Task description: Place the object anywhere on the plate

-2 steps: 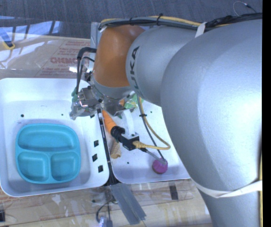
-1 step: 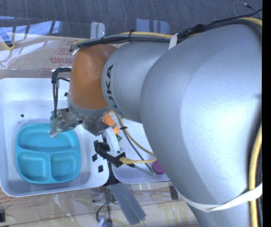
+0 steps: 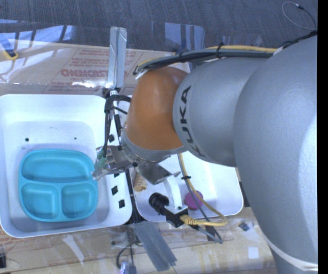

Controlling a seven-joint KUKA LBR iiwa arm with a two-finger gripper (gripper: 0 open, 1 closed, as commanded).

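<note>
Small pink-purple object (image 3: 194,198) lies in the right bin (image 3: 230,201), near its front edge, partly hidden by cables. It looks rounded, light and perhaps soft; shape too hidden to be sure. I judge a pinch across its widest part would be best.

My end effector (image 3: 104,163) hangs over the divide between the bins, just beside the blue plate's (image 3: 55,184) right rim. Its opening I cannot tell. The object sits well apart, to camera right.
</note>
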